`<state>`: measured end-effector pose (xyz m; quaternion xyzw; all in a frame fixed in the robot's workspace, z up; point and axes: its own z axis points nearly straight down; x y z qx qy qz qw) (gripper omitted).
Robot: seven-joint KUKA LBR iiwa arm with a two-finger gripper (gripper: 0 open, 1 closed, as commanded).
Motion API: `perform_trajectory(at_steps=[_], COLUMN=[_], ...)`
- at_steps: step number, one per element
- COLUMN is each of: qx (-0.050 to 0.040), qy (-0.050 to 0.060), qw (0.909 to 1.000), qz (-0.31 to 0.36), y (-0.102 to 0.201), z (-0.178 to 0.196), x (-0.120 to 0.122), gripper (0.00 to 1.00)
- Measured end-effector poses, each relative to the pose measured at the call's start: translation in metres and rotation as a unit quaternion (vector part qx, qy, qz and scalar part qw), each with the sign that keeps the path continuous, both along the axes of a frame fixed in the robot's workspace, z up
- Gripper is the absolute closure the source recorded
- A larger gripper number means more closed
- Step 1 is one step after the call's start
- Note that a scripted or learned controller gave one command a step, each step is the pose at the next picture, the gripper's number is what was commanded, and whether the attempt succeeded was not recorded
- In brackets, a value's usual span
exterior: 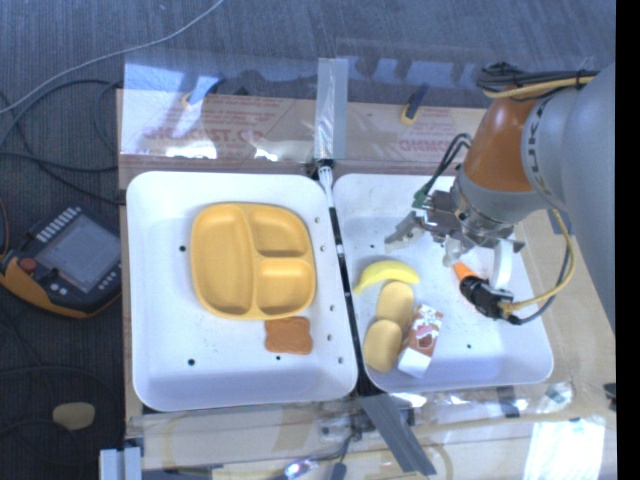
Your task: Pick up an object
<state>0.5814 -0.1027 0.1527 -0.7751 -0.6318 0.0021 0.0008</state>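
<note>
Gripper hung over right bin, far side; finger state not discernible; banana, two potatoes and small carton lay near-left of it, untouched.

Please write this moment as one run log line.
arm: over right bin | tool: holds nothing seen | banana: in bin

a handheld pendant with a screen lies on grey carpet.
</note>
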Motion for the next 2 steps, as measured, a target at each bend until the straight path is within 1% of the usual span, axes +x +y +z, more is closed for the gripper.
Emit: perform_trajectory(at_steps=[1,2], qx=[0.0011,0.0004], qy=[0.000,-0.007], qw=[0.9992,0.9996], qz=[-0.039,-0.026], y=[0.021,0.002], z=[0.030,-0.063], x=[-0.024,-0.048], gripper=[0.00,0.00])
